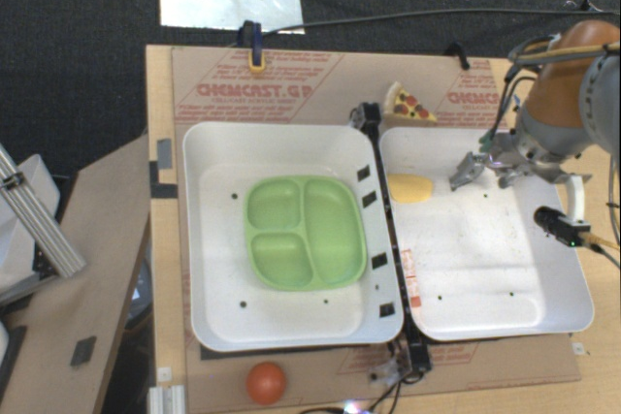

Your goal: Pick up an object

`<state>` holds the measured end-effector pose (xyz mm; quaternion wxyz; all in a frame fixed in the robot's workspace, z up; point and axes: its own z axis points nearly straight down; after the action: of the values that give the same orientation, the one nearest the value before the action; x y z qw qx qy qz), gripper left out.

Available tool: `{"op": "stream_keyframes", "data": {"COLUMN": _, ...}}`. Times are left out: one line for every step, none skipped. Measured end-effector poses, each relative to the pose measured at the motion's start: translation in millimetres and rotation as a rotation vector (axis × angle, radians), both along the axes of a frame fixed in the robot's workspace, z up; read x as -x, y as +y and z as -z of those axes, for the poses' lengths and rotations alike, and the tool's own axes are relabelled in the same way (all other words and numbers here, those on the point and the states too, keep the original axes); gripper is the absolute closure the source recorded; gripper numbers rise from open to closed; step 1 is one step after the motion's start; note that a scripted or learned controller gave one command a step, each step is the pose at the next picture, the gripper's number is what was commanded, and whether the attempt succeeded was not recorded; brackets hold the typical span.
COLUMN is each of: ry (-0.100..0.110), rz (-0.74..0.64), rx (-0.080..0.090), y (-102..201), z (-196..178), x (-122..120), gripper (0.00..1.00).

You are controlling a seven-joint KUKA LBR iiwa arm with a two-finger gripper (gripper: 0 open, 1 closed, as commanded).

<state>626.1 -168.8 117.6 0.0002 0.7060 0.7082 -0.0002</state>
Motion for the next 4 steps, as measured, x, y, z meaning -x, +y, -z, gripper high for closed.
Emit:
{"op": "stream_keyframes", "data": {"ry": 0.0, "rz": 0.0, "rx": 0.0, "y": 0.5, "z": 34.5, "x": -0.4, "gripper": 0.0}}
{"op": "stream_keyframes", "data": {"ry": -0.005, "rz": -0.001, "rx": 0.001, "y": 0.3, "z": 21.4, "x": -2.1, "gripper": 1.0}}
{"op": "stream_keyframes", "data": {"ry": -0.009, "rz": -0.001, "rx": 0.002, "y": -2.1, "z": -44.0, "x": -5.4, "gripper": 1.0}}
{"op": "stream_keyframes", "data": {"ry": -0.009, "rz": 0.0, "rx": 0.002, "y": -8.0, "z": -107.6, "x": -3.6, "gripper": 1.0}}
